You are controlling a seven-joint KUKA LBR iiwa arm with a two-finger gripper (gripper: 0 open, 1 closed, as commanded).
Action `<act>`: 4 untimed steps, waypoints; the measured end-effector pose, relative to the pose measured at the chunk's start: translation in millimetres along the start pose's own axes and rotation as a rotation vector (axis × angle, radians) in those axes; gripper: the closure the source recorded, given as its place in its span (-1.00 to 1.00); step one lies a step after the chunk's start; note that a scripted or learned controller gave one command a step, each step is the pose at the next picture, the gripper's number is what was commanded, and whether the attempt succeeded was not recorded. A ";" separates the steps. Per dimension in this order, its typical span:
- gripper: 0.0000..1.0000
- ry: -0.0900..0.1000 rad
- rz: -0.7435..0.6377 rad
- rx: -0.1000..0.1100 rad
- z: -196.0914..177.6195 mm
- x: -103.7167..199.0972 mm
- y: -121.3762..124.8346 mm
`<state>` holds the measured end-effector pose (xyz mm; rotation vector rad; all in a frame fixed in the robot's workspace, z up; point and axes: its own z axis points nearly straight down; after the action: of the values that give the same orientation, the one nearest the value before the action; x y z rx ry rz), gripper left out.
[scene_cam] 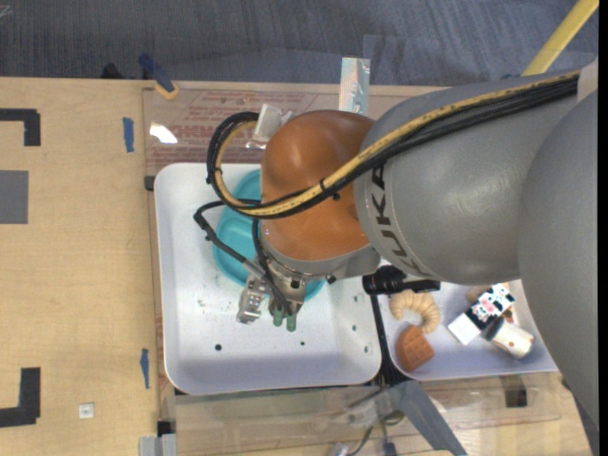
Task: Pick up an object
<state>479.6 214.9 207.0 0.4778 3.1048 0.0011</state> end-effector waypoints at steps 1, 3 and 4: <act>1.00 -0.002 0.630 -0.007 115.1 0.8 11.1; 1.00 -0.001 0.360 0.000 -26.1 -4.5 -13.3; 1.00 -0.004 0.355 -0.004 -36.7 -4.9 -11.3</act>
<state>480.9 202.7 243.7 1.0177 2.9672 0.0058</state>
